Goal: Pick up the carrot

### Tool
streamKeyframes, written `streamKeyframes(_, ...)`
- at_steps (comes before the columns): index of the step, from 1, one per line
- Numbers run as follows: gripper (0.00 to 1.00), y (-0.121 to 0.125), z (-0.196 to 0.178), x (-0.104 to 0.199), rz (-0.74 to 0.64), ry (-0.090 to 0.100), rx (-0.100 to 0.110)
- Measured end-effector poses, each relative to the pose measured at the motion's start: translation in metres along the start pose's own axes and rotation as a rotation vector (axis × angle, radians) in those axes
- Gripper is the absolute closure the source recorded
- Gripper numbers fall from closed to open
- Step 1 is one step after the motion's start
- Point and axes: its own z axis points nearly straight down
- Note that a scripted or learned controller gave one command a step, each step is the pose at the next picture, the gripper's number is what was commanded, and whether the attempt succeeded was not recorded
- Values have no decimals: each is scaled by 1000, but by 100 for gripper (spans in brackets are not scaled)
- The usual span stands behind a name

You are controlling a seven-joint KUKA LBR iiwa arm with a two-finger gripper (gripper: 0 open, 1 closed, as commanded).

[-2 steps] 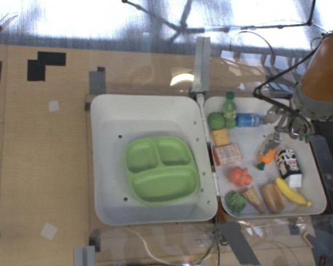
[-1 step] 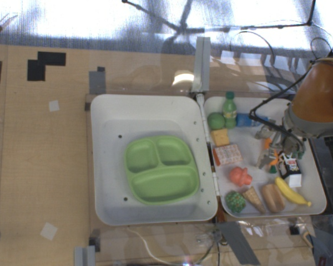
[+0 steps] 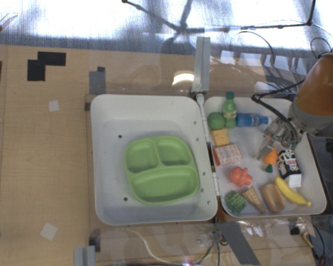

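The carrot (image 3: 271, 157) is a small orange piece with a green top, lying in the right bin (image 3: 316, 204) towards its right side, beside a black-and-white milk carton (image 3: 289, 165). My gripper (image 3: 270, 149) reaches in from the right and hangs just above the carrot's upper end. It is open, with one grey finger (image 3: 264, 149) pointing down to the carrot's left. Nothing is held between the fingers. The arm's orange band (image 3: 317, 90) sits above and to the right.
The right bin also holds a green bottle (image 3: 229, 108), a blue bottle (image 3: 251, 119), a green fruit (image 3: 215, 121), a cheese block (image 3: 220, 137), a wafer pack (image 3: 228, 154), a red fruit (image 3: 240, 176), broccoli (image 3: 236, 201), bread (image 3: 272, 197) and a banana (image 3: 291, 192). A green divided plate (image 3: 162, 169) lies in the left bin (image 3: 108, 148).
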Motion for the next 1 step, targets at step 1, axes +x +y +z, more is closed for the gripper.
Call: streamKeyframes(1, 0, -3, -1, 24, -151, -1, -1)
